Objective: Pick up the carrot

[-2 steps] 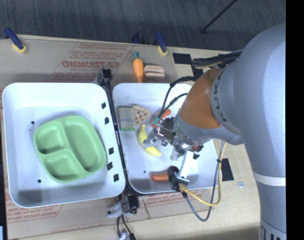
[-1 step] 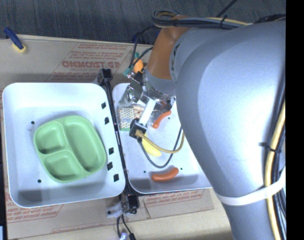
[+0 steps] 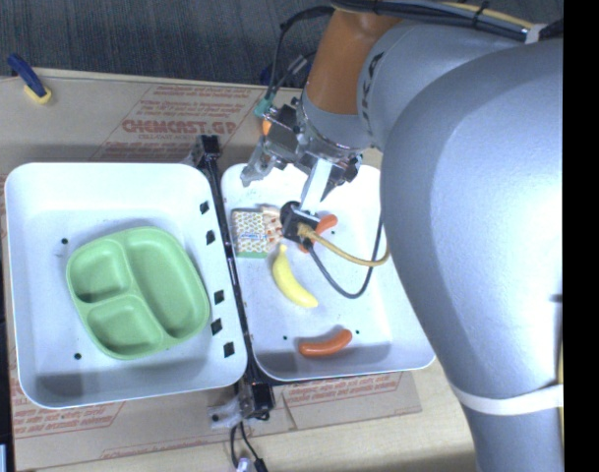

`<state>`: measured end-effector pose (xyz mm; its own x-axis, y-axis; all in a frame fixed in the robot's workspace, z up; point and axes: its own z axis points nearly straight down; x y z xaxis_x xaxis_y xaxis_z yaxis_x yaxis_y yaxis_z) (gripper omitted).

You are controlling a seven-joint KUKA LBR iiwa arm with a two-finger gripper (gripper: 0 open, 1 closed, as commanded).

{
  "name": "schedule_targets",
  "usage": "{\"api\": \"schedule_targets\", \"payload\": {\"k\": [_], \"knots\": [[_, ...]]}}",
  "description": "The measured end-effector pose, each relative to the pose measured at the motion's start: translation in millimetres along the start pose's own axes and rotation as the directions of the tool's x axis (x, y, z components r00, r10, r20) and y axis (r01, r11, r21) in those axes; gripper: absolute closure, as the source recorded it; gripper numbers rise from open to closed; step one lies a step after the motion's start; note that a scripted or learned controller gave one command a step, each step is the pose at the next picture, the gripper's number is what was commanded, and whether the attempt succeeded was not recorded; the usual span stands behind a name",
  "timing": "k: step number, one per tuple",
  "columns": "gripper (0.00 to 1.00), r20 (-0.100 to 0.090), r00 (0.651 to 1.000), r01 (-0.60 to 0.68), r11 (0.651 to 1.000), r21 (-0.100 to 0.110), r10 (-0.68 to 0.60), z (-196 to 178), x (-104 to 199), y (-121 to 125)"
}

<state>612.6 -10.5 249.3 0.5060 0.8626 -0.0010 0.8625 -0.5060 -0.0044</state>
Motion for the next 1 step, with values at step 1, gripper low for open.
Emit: {"api": "schedule_targets", "payload": {"k": [1], "knots": [[0.0, 0.001, 0.999, -0.053, 0.999, 0.0, 0.053, 22.4, -25.7, 65.2]]}}
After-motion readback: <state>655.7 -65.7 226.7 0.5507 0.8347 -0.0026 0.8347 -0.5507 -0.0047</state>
